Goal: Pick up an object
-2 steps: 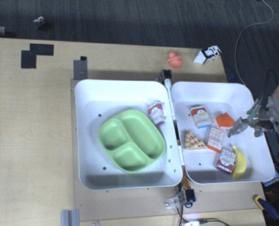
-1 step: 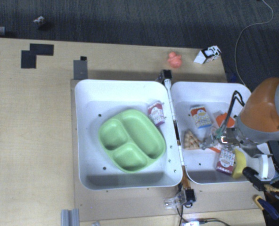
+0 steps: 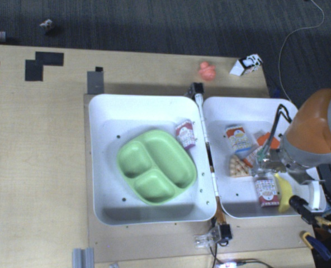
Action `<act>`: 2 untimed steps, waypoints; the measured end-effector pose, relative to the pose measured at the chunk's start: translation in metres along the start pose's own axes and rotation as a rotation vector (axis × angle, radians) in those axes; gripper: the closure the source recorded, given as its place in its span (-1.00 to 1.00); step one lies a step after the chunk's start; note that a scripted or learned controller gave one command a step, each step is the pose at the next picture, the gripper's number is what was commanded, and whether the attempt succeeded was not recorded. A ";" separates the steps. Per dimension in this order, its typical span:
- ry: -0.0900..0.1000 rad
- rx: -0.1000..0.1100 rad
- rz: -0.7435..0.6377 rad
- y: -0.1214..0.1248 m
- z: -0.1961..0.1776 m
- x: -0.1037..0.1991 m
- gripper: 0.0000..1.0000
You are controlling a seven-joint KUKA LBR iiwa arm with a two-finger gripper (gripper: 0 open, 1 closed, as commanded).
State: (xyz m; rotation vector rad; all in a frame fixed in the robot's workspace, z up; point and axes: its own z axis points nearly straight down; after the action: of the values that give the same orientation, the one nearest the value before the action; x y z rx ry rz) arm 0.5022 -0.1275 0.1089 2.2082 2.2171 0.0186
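Finding: the arm (image 3: 316, 130) reaches into the right bin (image 3: 224, 108), and its gripper (image 3: 264, 163) is low over the clutter there. Whether the fingers are released or clenched cannot be told; the wrist hides them and the region is blurred.

Objects near the fingers:
- An orange item (image 3: 270, 142) lies just beyond them, toward the bin's far side, partly hidden by the arm.
- A small carton with a blue and orange label (image 3: 238, 137) sits beside them, on the side toward the left bin.
- A waffle-patterned piece (image 3: 238, 166) lies just beside them on that same side.
- A red and white packet (image 3: 266, 190) lies just on the near side, touching or nearly touching a yellow item (image 3: 284, 193).

Elsewhere: the left bin (image 3: 101, 166) holds a green divided plate (image 3: 156, 165) and another red and white packet (image 3: 185, 134), well apart from the fingers. A pink item (image 3: 207, 70) rests on the desk (image 3: 37, 161) beyond both bins.

Assessment: nothing is visibly lifted and no object can be confirmed between the fingers. In my judgement the approach is done; the grasp and lift remain, or are unverified. The target cannot be determined; the pieces nearest the fingers are the likeliest.
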 end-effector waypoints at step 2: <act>0.000 -0.003 -0.002 0.002 -0.011 0.001 1.00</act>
State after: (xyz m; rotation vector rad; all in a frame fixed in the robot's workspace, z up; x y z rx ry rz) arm 0.5036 -0.1267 0.1195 2.2050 2.2174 0.0224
